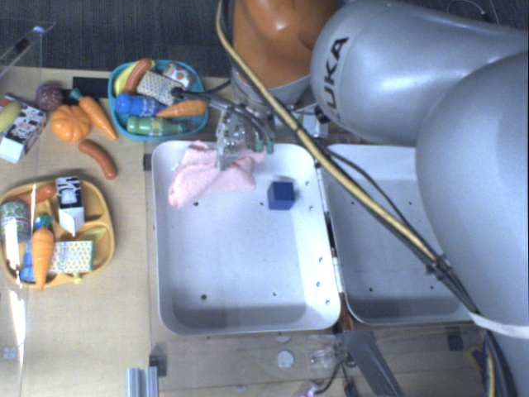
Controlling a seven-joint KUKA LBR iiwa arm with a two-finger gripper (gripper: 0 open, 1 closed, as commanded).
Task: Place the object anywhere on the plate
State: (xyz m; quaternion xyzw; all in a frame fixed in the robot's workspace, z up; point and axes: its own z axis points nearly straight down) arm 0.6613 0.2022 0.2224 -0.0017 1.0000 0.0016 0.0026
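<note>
Gripper (pixel 230 143) at far edge of left bin (pixel 248 304), fingers pinching one pink cloth (pixel 202 180) draped leftward beneath; one blue cube (pixel 282 194) just right, apart; two bins total.

The left bin (pixel 240 304) offers open white floor across its middle and near half. Toward its far wall, 2 things stand in the way: a pink cloth (pixel 198 180) in the far-left corner, with the hand (pixel 231 143) down on its right edge, and a blue cube (pixel 282 194) just right of it, apart from the cloth. The grey arm (pixel 430 98) overhangs the right bin (pixel 388 304) and blocks much of it.
</note>
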